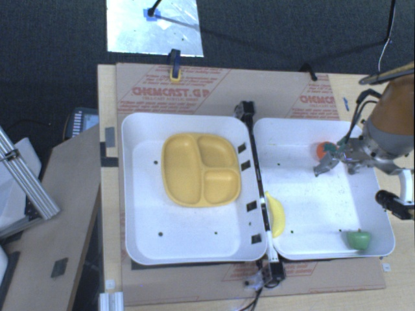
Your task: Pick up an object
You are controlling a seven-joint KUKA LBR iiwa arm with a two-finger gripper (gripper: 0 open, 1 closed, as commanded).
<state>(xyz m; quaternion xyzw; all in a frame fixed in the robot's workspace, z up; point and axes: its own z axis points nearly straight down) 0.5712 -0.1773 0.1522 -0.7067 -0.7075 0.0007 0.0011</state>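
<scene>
End effector hovers by orange object in right bin.

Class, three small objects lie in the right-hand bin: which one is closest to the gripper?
The orange object, right beside the gripper near the bin's far edge. The yellow object and green object lie much farther off, toward the near edge.

High fixed camera, slanted down, both bins
</scene>
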